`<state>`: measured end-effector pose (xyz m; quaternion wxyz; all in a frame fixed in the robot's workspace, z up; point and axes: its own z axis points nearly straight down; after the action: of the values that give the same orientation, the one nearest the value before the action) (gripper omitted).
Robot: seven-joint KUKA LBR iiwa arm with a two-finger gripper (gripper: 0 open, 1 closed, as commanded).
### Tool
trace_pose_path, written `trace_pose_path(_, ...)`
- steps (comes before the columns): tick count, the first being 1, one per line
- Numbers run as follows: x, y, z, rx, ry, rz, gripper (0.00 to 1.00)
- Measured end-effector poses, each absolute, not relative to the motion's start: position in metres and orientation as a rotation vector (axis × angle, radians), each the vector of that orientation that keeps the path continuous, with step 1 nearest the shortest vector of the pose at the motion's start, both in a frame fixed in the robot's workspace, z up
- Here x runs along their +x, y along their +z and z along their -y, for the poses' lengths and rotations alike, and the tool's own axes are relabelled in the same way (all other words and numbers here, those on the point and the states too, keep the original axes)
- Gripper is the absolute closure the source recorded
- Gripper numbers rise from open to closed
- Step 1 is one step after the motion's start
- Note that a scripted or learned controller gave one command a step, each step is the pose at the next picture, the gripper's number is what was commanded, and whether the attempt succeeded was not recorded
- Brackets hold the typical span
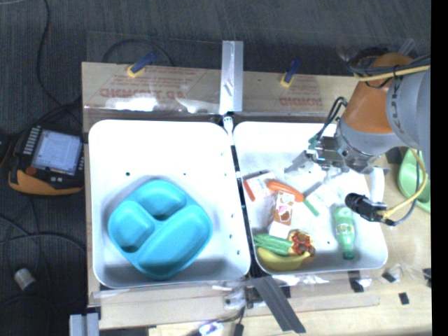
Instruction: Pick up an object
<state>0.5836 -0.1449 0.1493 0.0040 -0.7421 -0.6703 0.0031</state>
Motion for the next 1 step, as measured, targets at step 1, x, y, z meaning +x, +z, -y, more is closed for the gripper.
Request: trace_pose_path(1, 0.5683, 0.0991, 0.1242, -2.312, -0.021, 2.163, 0.00)
